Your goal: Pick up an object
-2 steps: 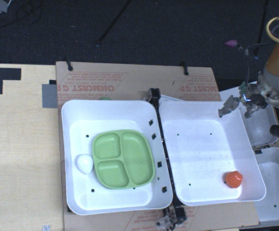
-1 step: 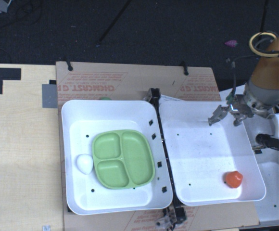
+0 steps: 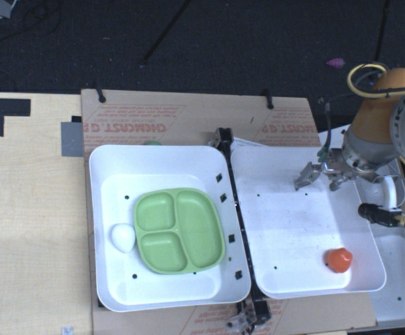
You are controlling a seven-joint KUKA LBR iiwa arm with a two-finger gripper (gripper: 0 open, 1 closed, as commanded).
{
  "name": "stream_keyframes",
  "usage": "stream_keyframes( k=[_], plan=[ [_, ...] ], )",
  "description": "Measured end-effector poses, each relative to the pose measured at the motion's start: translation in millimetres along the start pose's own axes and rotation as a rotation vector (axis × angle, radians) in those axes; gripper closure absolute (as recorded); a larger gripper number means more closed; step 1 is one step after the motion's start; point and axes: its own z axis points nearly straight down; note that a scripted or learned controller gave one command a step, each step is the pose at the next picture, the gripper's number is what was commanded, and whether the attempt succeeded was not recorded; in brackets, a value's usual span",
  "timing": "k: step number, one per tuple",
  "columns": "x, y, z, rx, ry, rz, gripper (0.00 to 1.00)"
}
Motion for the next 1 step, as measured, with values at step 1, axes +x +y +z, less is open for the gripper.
stream_keyframes(
  k=[1],
  plan=[
    [1.6, -0.2, 39.3, 0.0, 0.0, -0.002, 0.0]
  ],
)
